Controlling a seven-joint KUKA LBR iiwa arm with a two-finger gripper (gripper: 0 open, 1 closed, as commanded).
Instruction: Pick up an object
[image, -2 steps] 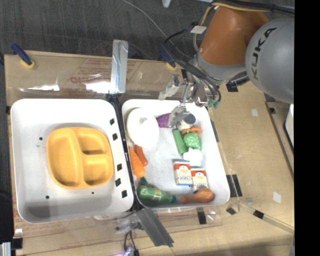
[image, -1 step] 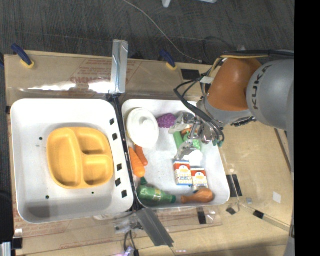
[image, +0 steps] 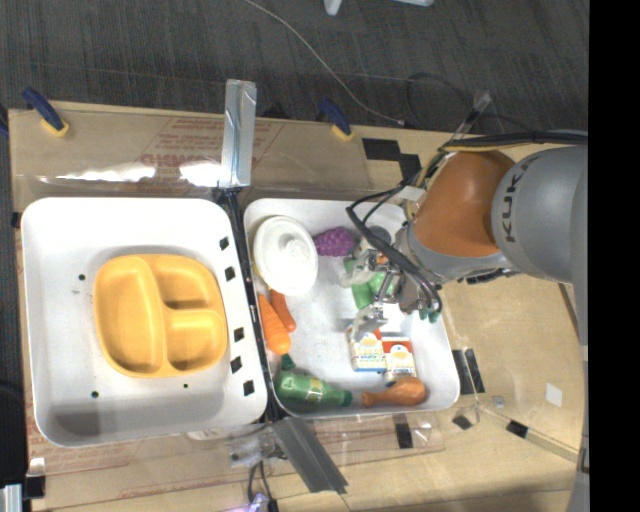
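gripper (image: 374, 300) low in right bin (image: 330, 345), above juice box (image: 383, 353) near its right wall | opening: cannot tell | risk: crowded green item (image: 362, 287) may deflect the grasp

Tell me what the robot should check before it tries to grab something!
1. Things to grab are in the right bin: ok. A carrot, green bottle, small carton and white bowl lie there.
2. Tool is over that bin: ok, it hangs just above the carton.
3. Tool holds nothing already: cannot tell, cables and clutter hide it.
4. Room around the carton: not ok, a drumstick toy lies close below it.
5. Yellow tray in the left bin is out of the way: ok.
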